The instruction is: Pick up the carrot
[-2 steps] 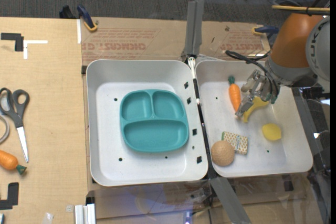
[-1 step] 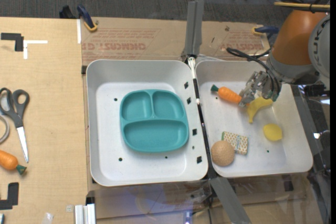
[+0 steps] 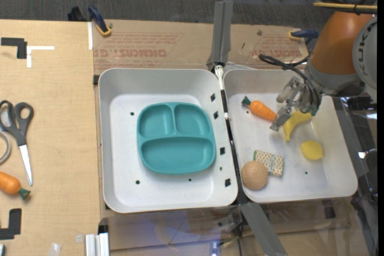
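The carrot [image 3: 261,109], orange with a green stub at its left end, lies tilted in the upper left of the right bin [image 3: 336,183]. My gripper [image 3: 285,112] hangs just to the carrot's right, over the top of a yellow banana [image 3: 295,123]. Its fingers are spread, one pointing down to the left near the carrot's tip, and nothing sits between them. The arm's orange band [image 3: 336,39] rises behind, at the right.
In the right bin also lie a yellow lemon [image 3: 311,150], a tan ball [image 3: 254,175] and a patterned cracker-like block [image 3: 269,162]. The left bin [image 3: 114,147] holds a teal divided plate [image 3: 176,137]. On the bench at left are scissors [image 3: 18,129] and a second carrot [image 3: 11,184].
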